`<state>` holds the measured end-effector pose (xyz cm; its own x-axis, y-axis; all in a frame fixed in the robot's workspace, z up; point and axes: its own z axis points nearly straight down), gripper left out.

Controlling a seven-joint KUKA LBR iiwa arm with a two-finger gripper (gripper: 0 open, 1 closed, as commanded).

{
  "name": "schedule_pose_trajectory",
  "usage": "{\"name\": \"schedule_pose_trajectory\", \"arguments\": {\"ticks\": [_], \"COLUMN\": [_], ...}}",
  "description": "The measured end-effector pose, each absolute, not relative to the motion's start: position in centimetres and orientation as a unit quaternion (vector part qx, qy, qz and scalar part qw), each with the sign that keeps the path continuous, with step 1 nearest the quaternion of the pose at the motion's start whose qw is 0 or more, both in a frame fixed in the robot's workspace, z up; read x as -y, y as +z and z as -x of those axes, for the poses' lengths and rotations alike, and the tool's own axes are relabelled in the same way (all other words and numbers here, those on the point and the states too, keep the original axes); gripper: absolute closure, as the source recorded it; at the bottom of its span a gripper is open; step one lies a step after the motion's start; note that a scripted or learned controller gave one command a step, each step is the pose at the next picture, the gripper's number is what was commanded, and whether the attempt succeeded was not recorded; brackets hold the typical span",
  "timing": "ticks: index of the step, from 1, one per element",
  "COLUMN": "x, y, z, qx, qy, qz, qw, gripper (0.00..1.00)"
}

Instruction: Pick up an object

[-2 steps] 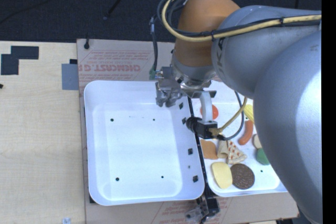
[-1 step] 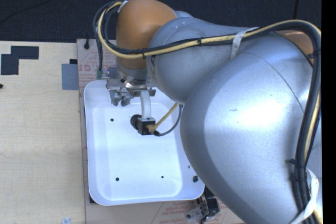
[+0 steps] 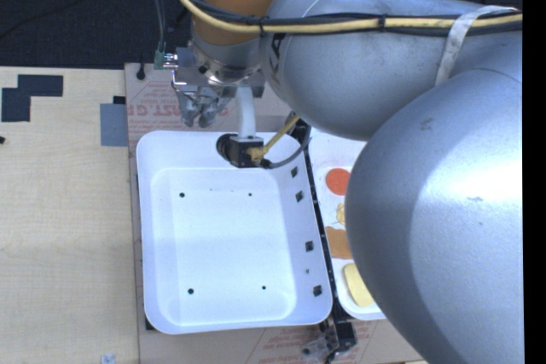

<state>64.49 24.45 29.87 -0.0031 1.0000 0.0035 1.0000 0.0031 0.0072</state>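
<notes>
- Two risks from here, my call: a closing on nothing, and a knock against a bin wall.
- Miss risk: the gripper (image 3: 203,108) hangs over the far edge of the left bin (image 3: 145,226), near its far right corner, while every pickable thing I see lies in the right bin (image 3: 322,156). A descent from here would likely meet bare white floor or the rim.
- Collision risk: the gripper sits just about over the left bin's far rim, so a straight drop could catch that wall and shove the bin across the bench (image 3: 60,209).
- Task things: an orange-red round piece (image 3: 338,181) near the right bin's left wall; a brown piece (image 3: 339,244) closer to the near edge; a yellow piece (image 3: 357,286) by the near left corner. All three are well apart from the gripper.
- View risk: the arm (image 3: 426,183) covers most of the right bin, so whatever else lies there is hidden from me; a pick under that bulk would be hard to check.
- Dark block with a yellow cable (image 3: 239,151) hangs below the wrist, over the left bin's far edge; the cable could snag the rim.
- End effector: too small and cluttered for me to tell how far open it is. Nothing visibly held, nothing visibly touched.
</notes>
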Motion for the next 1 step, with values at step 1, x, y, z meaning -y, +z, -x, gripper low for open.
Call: {"name": "schedule_pose_trajectory", "arguments": {"ticks": [1], "x": [-24.01], "y": [39.92], "z": [-63.67], "qx": [-0.708], "qy": [0.0031], "qz": [-0.707], "qw": [0.001], "gripper": [1.00]}}
